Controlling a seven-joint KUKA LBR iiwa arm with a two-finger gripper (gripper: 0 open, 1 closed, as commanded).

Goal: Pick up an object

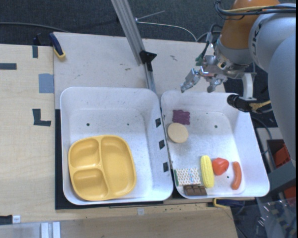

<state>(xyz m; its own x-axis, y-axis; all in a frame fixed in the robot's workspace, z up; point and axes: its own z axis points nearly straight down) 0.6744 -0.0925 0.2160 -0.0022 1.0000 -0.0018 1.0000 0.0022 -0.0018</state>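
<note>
1. Here, in the camera view, the end effector (198, 82) hangs in the upper right of the frame, above the far rim of the right bin (248, 133); its two fingers stand spread apart with nothing between them, so it is released and carries nothing.
2. The things it could pick all lie in that right bin. A purple block (181, 116) and a round tan disc (178, 133) sit just beside each other near the bin's upper left; a yellow corn cob (206, 171), a red tomato-like piece (219, 166), an orange carrot-like piece (236, 175), a patterned cracker (187, 175) and a brown chocolate bar (194, 190) crowd the lower edge.
3. Likely trouble: the block and disc are so close that fingers descending on one may nudge the other or close on both, and the flat disc may slip out.
4. The lower cluster is worse, I judge. The corn touches the tomato-like piece and the cracker, so a finger could land on a neighbour; the chocolate bar lies against the bin's near wall, leaving little room.
5. The left bin (69, 100) holds a yellow divided tray (102, 167), well apart from the end effector, on the pale surface (20, 83); a wide sweep could catch the shared rim.
</note>
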